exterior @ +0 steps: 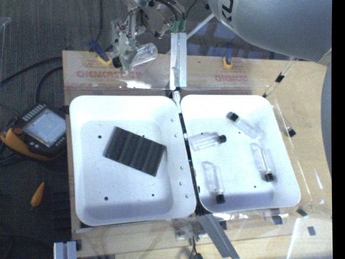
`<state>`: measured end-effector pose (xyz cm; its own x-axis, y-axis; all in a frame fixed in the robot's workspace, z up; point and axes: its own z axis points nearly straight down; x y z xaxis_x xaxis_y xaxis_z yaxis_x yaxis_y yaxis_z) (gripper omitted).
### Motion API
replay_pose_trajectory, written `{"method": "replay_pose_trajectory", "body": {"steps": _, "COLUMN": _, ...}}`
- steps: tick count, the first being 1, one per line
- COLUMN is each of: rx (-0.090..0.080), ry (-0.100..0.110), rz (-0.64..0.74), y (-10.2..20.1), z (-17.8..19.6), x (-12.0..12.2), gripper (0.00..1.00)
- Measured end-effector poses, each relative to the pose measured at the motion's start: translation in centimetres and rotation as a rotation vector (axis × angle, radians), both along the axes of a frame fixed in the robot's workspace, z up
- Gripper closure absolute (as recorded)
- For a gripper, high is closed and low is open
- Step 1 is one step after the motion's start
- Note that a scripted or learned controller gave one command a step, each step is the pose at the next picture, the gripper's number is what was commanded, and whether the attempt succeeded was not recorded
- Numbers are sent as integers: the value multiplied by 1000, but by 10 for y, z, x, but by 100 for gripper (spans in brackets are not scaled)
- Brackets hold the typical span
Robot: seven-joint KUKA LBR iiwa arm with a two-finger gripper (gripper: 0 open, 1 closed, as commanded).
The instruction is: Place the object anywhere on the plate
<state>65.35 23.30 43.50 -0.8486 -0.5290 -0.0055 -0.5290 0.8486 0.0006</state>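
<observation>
One clear vial [144,53] was clamped in the jaws of the gripper [129,58], up beyond the far rim of the left bin [75,144]. Below and nearer the camera, the dark ribbed plate [134,151] waited bare. Grasp done, I'd say; carry and release remained.
</observation>
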Motion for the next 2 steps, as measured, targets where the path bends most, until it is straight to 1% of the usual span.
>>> {"method": "replay_pose_trajectory", "body": {"steps": 1, "rx": -2, "ry": 2, "rz": 97, "y": 0, "z": -62, "x": 3, "gripper": 100}}
{"method": "replay_pose_trajectory", "body": {"steps": 2, "rx": -3, "ry": 3, "rz": 192, "y": -3, "z": -148, "x": 3, "gripper": 100}}
